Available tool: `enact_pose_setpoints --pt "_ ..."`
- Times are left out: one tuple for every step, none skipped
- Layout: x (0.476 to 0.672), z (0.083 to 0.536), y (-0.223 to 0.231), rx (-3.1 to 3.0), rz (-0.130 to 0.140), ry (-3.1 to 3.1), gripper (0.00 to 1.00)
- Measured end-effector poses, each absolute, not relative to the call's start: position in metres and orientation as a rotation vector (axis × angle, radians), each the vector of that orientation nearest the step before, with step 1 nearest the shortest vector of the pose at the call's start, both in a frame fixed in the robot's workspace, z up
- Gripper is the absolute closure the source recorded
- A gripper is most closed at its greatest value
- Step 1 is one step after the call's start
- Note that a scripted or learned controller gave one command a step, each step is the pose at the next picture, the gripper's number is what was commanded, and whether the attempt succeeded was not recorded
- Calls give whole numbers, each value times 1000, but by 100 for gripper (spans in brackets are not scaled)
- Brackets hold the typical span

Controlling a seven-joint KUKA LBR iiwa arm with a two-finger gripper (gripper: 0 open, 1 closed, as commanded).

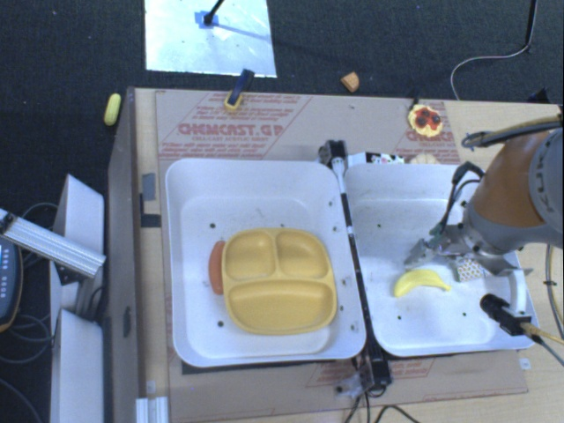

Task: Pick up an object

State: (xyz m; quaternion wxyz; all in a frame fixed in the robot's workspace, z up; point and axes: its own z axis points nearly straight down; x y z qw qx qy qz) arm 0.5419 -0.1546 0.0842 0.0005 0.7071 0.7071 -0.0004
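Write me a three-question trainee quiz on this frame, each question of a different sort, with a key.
1. True or false: the banana lies in the left bin.
2. Multiple choice: the orange hot dog lies (A) inside a compartment of the yellow divided plate, (B) beside the plate's left edge, (C) in the right bin.
3. Fill in: the gripper is over the ____ bin, just above the banana in the picture.

Key: 1 false, it lies in the right bin. 2 B. 3 right.
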Motion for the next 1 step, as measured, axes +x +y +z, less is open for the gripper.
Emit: enact_pose_setpoints --pt "527 84 -104 2219 1 2225 0"
